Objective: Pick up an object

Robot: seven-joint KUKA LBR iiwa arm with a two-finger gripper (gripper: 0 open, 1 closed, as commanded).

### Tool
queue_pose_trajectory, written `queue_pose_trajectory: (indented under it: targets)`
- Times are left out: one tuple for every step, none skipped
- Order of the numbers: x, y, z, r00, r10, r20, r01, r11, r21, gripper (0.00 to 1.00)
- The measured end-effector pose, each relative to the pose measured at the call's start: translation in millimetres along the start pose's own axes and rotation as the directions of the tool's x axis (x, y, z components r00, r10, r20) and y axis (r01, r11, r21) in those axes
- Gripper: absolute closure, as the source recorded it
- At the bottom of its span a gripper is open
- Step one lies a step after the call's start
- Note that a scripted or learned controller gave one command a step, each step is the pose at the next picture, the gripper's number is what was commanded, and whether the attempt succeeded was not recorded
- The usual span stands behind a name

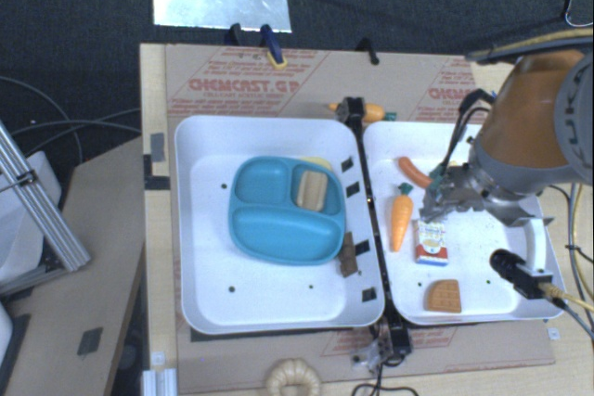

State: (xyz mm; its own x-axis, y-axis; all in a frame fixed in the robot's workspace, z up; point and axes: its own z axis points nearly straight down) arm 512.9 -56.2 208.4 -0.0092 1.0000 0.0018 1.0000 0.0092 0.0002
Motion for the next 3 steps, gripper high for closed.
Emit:
queue_pose_trajectory:
  targets:
    - [44.2, -14.9, -3.4, 1.000, 0.001, 0.000, -0.001, 1.000, 0.000, 1.00]
    - [79.1, -20.9, -6.4, 1.000, 0.002, 0.001, -0.002, 1.000, 0.000, 1.00]
    - [77.2, -16.6, -25.7, 1.000, 0.003, 0.001, -0.003, 1.000, -0.001, 1.00]
